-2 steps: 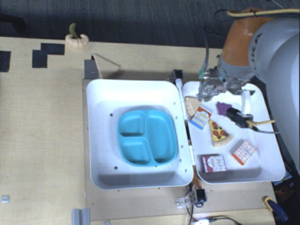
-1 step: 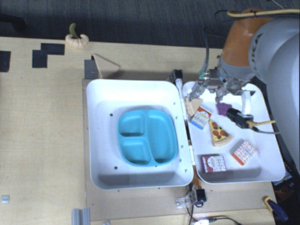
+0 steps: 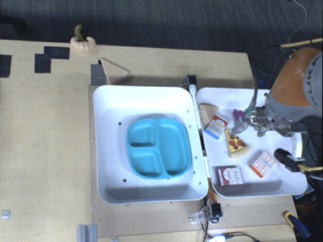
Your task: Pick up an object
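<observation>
Objects for picking lie in the right bin [image 3: 287, 188]. Going left to right: the left bin [image 3: 108, 150] holds a blue divided plate [image 3: 159, 146]. Across the divider, a tan wedge [image 3: 206, 113] sits at the right bin's ten o'clock, a blue and white packet [image 3: 215, 126] just beside it. Near centre lies a toy pizza slice [image 3: 236, 145], with a dark red box [image 3: 229, 175] at six o'clock and a red and white packet [image 3: 262, 163] toward four o'clock. The gripper [image 3: 241, 124] hangs over the centre, just above the pizza slice; whether it is spread or clenched I cannot tell.
</observation>
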Robot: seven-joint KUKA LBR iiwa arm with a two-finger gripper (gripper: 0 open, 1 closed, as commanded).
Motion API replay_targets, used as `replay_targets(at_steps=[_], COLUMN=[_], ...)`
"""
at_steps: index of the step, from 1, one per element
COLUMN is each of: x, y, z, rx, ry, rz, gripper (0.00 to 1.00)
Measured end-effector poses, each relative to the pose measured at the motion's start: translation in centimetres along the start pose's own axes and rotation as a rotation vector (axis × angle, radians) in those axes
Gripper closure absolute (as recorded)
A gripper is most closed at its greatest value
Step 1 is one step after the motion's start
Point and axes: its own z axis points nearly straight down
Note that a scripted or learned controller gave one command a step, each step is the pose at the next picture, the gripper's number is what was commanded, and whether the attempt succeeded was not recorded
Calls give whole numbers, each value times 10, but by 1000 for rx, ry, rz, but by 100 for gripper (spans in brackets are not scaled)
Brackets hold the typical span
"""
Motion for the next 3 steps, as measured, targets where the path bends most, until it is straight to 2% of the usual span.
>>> replay_targets(at_steps=[1, 2, 3], x=[32, 34, 34], y=[-41, -38, -39], z=[54, 41, 42], rx=[-17, -23, -22], ry=[-5, -1, -1], rz=[2, -1, -1], gripper=[0, 100, 0])
